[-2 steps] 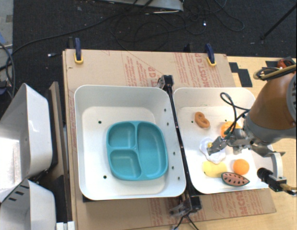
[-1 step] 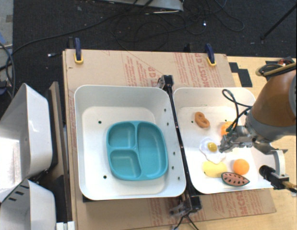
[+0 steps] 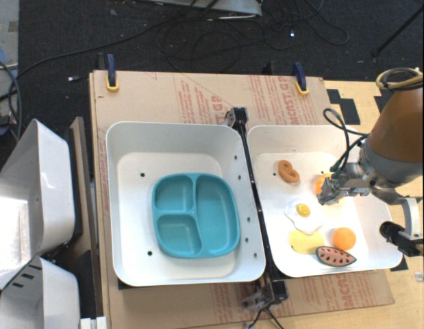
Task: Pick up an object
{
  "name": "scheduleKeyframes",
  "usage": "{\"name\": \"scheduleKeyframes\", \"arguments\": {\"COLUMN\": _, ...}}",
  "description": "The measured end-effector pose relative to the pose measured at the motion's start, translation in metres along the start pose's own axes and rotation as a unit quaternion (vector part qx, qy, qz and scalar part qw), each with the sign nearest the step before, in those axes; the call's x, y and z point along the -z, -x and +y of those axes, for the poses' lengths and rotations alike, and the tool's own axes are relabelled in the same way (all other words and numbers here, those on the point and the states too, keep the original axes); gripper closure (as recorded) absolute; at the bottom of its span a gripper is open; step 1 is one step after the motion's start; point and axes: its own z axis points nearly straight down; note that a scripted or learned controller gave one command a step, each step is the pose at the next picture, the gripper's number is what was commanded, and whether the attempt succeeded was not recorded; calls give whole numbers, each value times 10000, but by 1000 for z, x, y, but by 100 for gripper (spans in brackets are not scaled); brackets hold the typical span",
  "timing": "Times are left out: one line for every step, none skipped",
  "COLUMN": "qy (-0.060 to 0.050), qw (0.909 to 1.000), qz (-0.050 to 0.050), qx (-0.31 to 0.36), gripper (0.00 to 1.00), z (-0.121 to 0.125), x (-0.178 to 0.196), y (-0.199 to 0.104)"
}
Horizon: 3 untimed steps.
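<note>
Gripper low in the right bin, fingers' state impossible to tell. Just beside it to the left, a small orange piece; farther left, a brown ring-shaped toy. Below and left, fried egg and yellow piece; below, orange ball and watermelon slice. Far left, teal divided tray in the left bin. Red mirrored print on the cardboard, unreadable.

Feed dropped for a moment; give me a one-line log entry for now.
tool low in right bin | nearest: orange piece, fried egg | grasp: cannot tell | left bin: teal divided plate
</note>
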Motion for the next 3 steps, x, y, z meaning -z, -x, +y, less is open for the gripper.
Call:
{"name": "scheduleKeyframes", "arguments": {"qy": 2, "qw": 10000, "qz": -1, "qx": -3, "gripper": 100, "z": 2, "x": 41, "y": 0}}
{"name": "scheduleKeyframes", "arguments": {"qy": -27, "qw": 10000, "qz": 14, "qx": 15, "gripper": 100, "z": -10, "x": 45, "y": -47}}
{"name": "scheduleKeyframes", "arguments": {"qy": -20, "qw": 10000, "qz": 15, "qx": 28, "gripper": 100, "z": -4, "x": 45, "y": -105}}
